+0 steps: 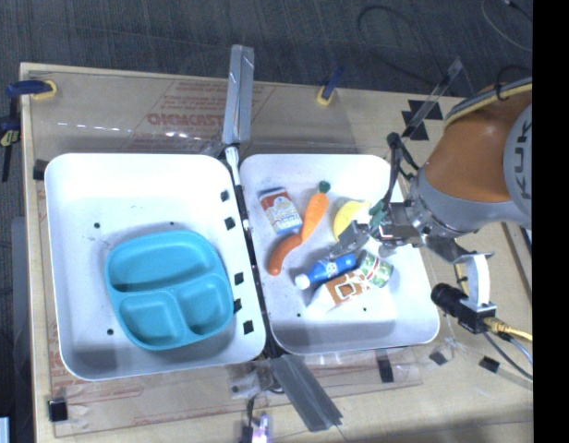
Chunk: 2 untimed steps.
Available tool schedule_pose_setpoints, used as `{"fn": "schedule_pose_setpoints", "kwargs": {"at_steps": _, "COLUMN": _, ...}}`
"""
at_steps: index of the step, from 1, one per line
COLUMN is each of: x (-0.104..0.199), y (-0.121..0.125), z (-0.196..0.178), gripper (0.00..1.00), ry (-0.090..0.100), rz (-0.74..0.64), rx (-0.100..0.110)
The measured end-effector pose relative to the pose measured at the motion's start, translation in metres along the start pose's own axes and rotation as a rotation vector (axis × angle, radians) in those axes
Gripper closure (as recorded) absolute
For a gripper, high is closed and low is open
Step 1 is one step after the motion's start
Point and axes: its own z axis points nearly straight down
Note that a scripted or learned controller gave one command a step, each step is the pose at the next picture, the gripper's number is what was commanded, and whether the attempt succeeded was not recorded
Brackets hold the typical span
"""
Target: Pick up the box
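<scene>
Two box-like things lie in the right bin (409, 326). One is a small red, white and blue carton (281, 212) near the bin's back left. The other is a flat orange, white and green box (357, 282) near the middle, partly under a blue bottle (328, 269). My gripper (360, 233) hangs over the bin's right-middle, just above the bottle and the orange box and beside a yellow fruit (347, 215). Nothing is visibly held in it.
An orange carrot (313, 212) and a red-brown sausage (282, 253) lie between the carton and the gripper. The left bin (72, 192) holds a blue divided tray (169, 287). The arm's grey and orange body (469, 169) covers the right bin's right rim.
</scene>
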Motion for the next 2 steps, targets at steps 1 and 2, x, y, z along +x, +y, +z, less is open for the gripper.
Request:
{"fn": "schedule_pose_setpoints", "kwargs": {"at_steps": 1, "x": 0.018, "y": 0.017, "z": 0.146, "gripper": 0.00, "ry": 0.000, "rz": 0.055, "rx": -0.003}}
{"fn": "schedule_pose_setpoints", "kwargs": {"at_steps": 2, "x": -0.011, "y": 0.037, "z": 0.010, "gripper": 0.00, "ry": -0.002, "rz": -0.118, "rx": -0.003}}
